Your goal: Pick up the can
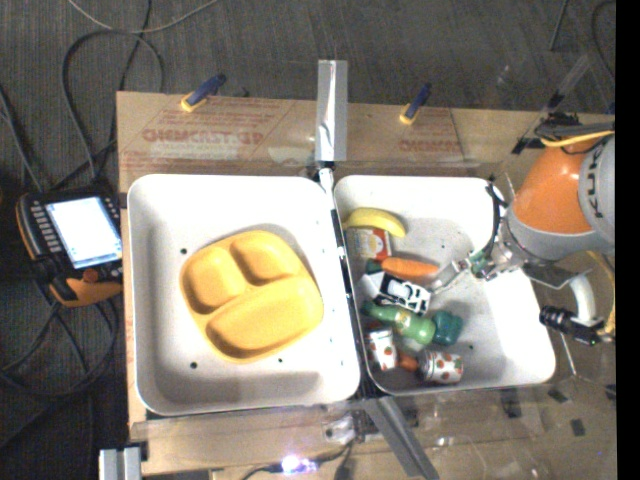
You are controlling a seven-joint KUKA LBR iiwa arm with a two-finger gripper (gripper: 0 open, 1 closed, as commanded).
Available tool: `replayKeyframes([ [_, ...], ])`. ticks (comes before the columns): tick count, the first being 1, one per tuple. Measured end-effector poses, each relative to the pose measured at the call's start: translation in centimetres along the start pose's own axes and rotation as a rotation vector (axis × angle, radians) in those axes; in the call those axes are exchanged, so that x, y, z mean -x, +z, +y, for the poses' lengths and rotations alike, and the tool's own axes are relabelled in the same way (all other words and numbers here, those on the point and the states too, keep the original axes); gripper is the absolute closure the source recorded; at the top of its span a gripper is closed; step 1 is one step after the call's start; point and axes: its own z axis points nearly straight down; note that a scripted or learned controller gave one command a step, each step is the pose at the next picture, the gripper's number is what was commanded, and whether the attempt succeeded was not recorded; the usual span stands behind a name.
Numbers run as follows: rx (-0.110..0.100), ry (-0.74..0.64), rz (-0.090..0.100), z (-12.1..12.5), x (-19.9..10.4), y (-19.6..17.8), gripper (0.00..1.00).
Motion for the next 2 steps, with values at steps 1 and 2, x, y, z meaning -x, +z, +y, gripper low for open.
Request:
replayKeyframes([
  [1,0.01,-0.018,0.005,-4.08,-0.06,-0.3,0.0],
  [2,0.01,-0.017,0.0,-4.1,0.08,-1.14,1.0],
])
